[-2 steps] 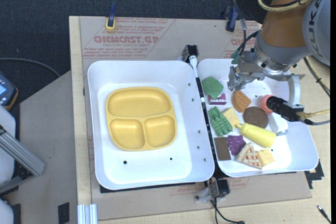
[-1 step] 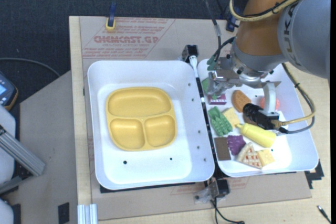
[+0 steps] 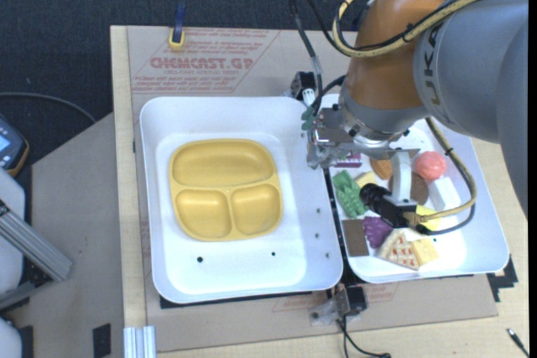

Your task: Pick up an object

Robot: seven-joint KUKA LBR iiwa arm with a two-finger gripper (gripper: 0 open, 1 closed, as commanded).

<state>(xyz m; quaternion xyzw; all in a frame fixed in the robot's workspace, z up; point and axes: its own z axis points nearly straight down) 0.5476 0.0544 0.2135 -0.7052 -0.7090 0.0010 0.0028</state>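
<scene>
Two bins (image 3: pixel 159 180) share the bench so toy food (image 3: pixel 386 218) can move toward the yellow tray (image 3: pixel 225 187); the gripper (image 3: pixel 329 148) hovers over the pile, its grip impossible to judge.

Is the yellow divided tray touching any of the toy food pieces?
Apart. The camera view shows the yellow tray alone in the left bin, with both bin walls between it and the food pieces in the right bin.
</scene>
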